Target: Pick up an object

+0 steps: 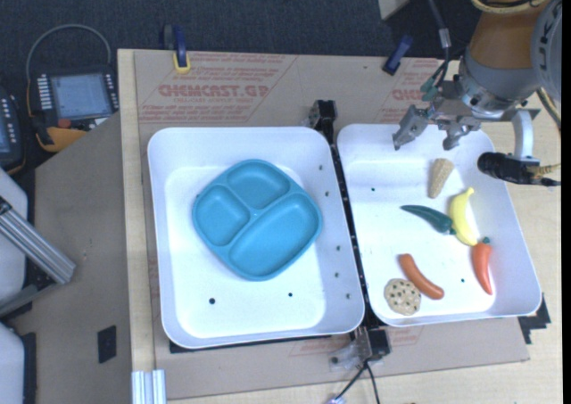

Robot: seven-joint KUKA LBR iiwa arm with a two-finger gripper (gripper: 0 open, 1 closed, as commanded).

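Two shallow white bins sit side by side on the counter (232, 81), which is covered by a brown sheet printed with red lettering. Left bin (169, 242): holds a blue divided plate (257, 218) with three compartments, lying flat near the bin's centre and slightly toward its far side. Right bin (375, 161): holds six small items, all lying in its right and near portions.

Arm (513, 28): grey with an orange band, entering from the upper right and positioned over the far edge of the right bin. Pincer (433, 133): fingers spread apart, nothing between them, raised above the far part of the right bin and apart from every item.

Contents of the right bin, by size: a yellow banana (463, 215) at the right side; a dark green pepper (430, 217) just left of it and touching or nearly touching it; a red sausage (420, 276) toward the near side; an orange carrot (483, 267) just below the banana near the right wall; a beige cone-shaped piece (439, 177) above the banana, the item closest to the pincer; a round cookie (402, 296) at the near edge, beside the sausage.
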